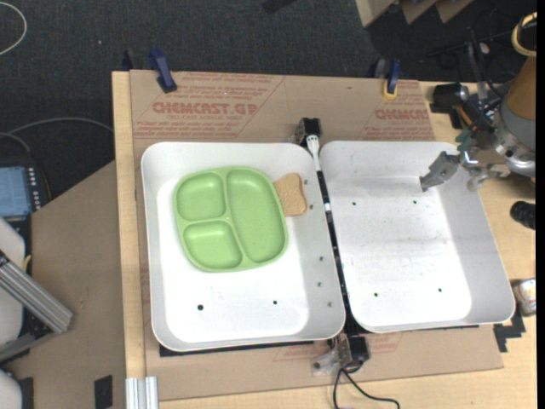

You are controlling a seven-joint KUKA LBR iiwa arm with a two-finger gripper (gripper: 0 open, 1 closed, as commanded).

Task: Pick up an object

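The arm comes in from the right edge of the bench, its wrist parts crowded near the upper right corner of the right bin [477, 254]. The gripper [440, 172] reaches leftward over that bin's upper right area, ending in a grey, angled tip that points down and to the left. From here I cannot tell how the gripper is set, and nothing is seen in its hold.

The things to pick lie in the left bin [170, 313]. A green divided plate [230, 220] with three compartments sits in the upper half, slightly turned. A tan slice of bread [292, 193] rests against the plate's upper right rim, close to the wall where the two bins meet.

The left bin's lower half is bare white floor, so there is open room below the plate. The bread has little space on its right, between the plate and the bin wall. The right bin's floor under and left of the gripper is open. Both bins sit on a brown cardboard sheet [255, 100] held by blue clamps [162, 69] at the far edge.
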